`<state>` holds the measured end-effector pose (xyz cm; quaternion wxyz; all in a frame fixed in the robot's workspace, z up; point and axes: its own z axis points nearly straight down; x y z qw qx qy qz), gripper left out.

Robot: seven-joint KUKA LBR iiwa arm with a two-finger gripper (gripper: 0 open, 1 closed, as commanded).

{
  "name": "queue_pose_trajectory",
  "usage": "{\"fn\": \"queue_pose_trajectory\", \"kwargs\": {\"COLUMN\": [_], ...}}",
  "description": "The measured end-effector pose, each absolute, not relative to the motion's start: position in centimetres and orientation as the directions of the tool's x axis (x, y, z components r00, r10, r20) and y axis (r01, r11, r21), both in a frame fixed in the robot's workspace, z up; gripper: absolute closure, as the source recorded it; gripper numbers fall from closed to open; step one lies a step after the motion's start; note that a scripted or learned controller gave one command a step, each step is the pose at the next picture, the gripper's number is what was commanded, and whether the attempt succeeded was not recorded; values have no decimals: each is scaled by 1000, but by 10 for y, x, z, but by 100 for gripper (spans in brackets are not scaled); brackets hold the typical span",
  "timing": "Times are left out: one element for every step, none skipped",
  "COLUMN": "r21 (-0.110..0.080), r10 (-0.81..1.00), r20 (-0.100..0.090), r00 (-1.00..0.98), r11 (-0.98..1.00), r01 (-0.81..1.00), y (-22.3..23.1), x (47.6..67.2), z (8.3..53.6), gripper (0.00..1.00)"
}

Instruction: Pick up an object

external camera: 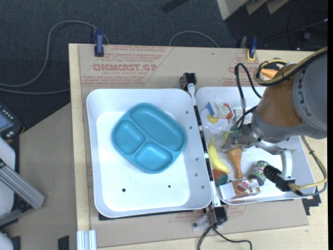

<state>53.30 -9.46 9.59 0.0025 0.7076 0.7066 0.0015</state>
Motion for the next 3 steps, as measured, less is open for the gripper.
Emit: {"fn": "queue_pose_trajectory", "kwargs": {"r21": [11,0,4], "r10": [1000,1000,1000], "r20": [1,0,-3], "r00": [-7,-1,2], "r11": [7,1,-2], "r01": [1000,1000,1000], "y": [-39,-42,-76], "x": [559,556,586], "z": [191,185,185], "gripper": [100,0,0]}}
